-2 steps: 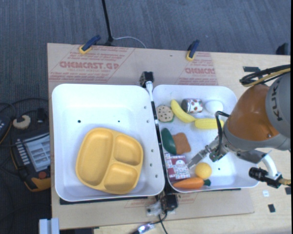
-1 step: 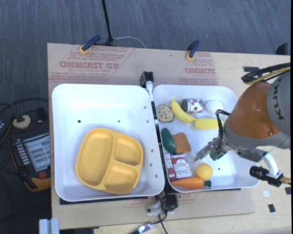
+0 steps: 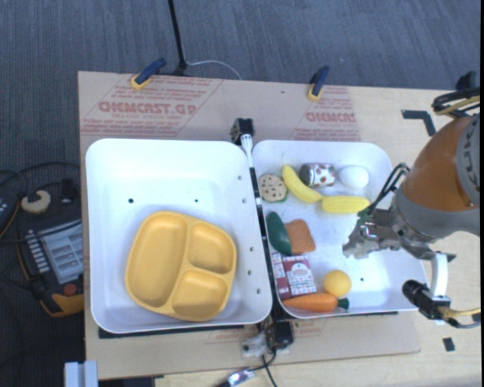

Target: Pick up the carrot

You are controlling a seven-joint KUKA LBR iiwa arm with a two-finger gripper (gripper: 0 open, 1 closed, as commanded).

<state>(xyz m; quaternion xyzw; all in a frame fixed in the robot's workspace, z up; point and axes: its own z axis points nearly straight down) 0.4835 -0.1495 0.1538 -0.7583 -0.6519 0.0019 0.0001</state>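
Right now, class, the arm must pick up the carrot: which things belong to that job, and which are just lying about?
Belongs to the job:
carrot
gripper

Just lying about:
lemon
banana
egg
cookie
yellow tray

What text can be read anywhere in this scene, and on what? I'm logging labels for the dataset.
"CHEMCAST GP", red print, upside down, on the brown protective sheet of the bench top, left.
The same red print on the right: too blurred to read.
Small red-and-white box in the right white bin: print too small.
Grey handheld controller left of the bench: unreadable.
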